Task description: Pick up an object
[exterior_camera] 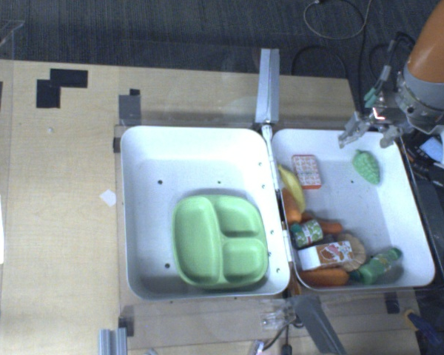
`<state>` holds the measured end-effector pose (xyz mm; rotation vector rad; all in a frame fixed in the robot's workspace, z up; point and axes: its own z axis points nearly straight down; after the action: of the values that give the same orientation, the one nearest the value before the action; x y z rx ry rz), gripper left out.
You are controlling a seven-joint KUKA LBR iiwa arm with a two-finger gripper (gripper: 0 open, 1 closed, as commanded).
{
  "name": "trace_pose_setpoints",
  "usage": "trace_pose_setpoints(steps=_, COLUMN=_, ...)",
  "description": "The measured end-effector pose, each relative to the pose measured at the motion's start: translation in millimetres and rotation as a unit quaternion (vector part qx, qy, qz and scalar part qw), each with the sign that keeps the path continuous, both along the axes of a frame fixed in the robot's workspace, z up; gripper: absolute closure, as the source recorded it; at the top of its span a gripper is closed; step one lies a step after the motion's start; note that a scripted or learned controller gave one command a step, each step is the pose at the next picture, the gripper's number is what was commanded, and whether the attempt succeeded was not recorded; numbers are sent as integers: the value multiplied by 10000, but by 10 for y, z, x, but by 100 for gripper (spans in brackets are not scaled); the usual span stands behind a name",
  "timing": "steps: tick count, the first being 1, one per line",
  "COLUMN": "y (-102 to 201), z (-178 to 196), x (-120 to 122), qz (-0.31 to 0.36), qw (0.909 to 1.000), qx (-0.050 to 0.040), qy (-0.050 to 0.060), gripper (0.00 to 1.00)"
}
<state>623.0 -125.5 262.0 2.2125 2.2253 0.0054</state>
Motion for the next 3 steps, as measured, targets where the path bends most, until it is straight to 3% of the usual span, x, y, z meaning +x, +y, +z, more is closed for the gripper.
trace_pose_setpoints(steps=1, y=-373, z=-1287, x=130, qz=702, qw=9975, qx=-4, qy=3, gripper=0)
trace_pose_setpoints(steps=2, y=-651, z=-1733, x=-238, qz=372, qw=9993, qx=-13, qy=-24, gripper=0)
trace_pose_setpoints(steps=3, y=-778, z=-1738, x=330, qz=468, qw=9989, qx=-9, qy=-20, gripper=0)
